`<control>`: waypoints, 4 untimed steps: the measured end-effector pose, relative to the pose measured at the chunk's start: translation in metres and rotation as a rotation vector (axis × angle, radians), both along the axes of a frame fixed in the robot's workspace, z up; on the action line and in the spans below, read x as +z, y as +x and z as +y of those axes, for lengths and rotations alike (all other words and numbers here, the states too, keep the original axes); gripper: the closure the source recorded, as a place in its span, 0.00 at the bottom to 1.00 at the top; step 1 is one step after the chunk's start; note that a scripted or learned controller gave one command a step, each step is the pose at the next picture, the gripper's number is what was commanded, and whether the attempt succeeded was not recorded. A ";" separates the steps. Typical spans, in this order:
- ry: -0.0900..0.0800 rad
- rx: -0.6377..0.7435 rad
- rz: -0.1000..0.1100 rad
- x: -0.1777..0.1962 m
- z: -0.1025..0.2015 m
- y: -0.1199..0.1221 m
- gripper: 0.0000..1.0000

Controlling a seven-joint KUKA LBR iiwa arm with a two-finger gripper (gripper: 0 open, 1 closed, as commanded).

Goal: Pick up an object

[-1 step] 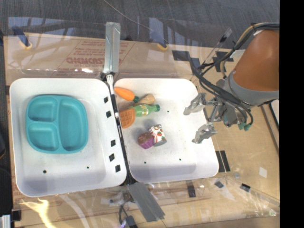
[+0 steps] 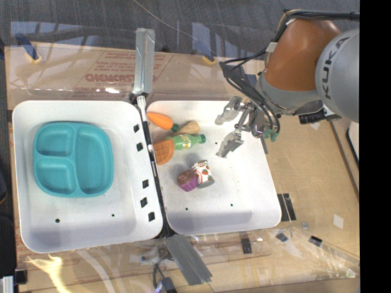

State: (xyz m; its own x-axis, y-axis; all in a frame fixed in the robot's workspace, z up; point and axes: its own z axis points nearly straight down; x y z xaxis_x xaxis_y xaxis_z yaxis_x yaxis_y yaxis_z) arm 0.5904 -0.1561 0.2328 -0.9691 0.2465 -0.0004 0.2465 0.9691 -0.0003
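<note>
The pincer (image 2: 226, 133) hangs wide open and empty over the right bin (image 2: 256, 194), toward its two o'clock. The toys lie apart at its eight o'clock; I'd go for the purple-and-red one (image 2: 195, 176), which sits alone, and drop squarely before closing.

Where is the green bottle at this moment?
The green bottle lies in the right bin, near its left wall, just below the carrot and above the purple toy. The gripper is to its right.
</note>
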 end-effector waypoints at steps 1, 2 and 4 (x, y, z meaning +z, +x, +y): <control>-0.001 -0.226 -0.003 0.039 0.002 0.028 0.00; 0.001 -0.209 0.004 -0.137 -0.042 0.048 0.00; 0.000 -0.506 -0.006 -0.035 -0.005 0.035 1.00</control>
